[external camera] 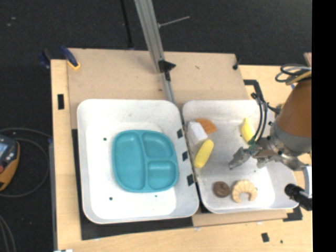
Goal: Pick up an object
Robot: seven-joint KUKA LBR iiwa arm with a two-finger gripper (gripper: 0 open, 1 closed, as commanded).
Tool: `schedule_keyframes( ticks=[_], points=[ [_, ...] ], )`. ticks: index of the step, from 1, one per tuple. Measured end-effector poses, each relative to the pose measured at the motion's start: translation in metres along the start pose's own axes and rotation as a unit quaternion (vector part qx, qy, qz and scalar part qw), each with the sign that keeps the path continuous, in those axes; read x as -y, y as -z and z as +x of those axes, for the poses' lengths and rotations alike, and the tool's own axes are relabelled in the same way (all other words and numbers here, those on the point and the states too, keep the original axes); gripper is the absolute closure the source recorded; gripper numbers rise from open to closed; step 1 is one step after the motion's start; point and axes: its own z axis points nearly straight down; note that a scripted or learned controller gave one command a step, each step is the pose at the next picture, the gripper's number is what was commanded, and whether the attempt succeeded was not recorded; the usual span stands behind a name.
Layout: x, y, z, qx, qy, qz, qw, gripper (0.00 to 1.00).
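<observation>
The arm (296, 114) is cut off by the right edge of the view, so only its orange band and grey wrist show. Its body hides the right wall of the right bin (226, 109) and part of that bin's floor. The gripper (239, 160) is too small and dark to tell how its fingers stand. The orange object (206, 125) near the right bin's back left corner is partly covered by the white object (197, 134) lying over it. At the view's left edge a dark and orange device (8, 161) is cut off. The aluminium post (152, 35) runs out of the top edge.
</observation>
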Motion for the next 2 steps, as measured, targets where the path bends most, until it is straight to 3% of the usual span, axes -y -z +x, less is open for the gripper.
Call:
schedule_keyframes(
  ticks=[2],
  points=[
    [-0.001, -0.096, -0.006, 0.000, 0.000, 0.000, 1.0000, 0.00]
  ],
)
